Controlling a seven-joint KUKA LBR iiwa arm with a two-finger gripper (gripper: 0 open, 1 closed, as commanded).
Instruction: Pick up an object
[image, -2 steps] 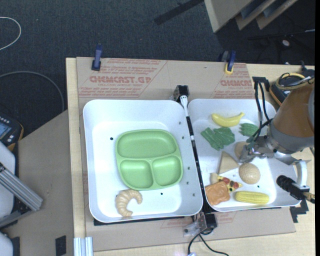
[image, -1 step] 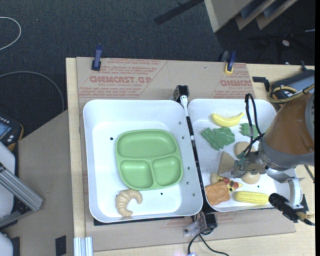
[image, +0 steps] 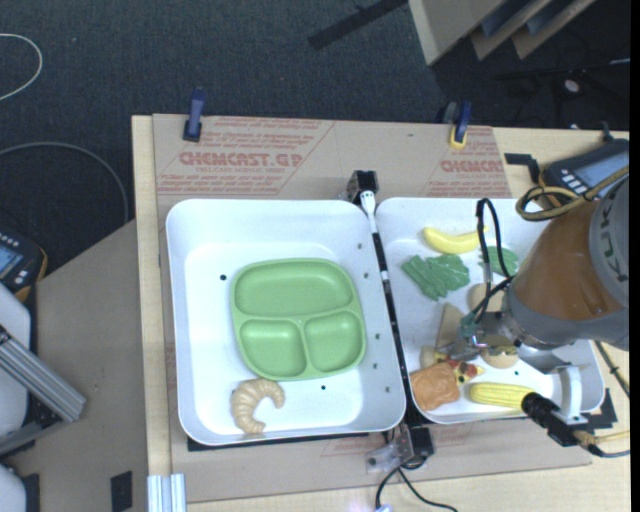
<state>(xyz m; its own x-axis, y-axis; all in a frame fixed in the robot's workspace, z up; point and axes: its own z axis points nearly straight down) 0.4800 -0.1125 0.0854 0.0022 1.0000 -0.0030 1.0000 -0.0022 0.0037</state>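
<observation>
- The gripper (image: 470, 345) is seen low in the right bin (image: 590, 395), near a chicken piece (image: 436, 385).
- Its finger state cannot be told.
- A croissant (image: 256, 402) lies in the left bin (image: 195, 300).

In the left bin, a green three-compartment tray (image: 298, 318) is laid flat near the middle, and a pale beige croissant (image: 256, 402) is seen curled just beside its near-left corner. In the right bin, a yellow banana (image: 449, 240) lies near the far wall, with a green leafy piece (image: 436, 274) just in front of it. At the near edge, an orange-brown lump (image: 435, 386) is set beside a yellow corn cob (image: 497, 395).
</observation>
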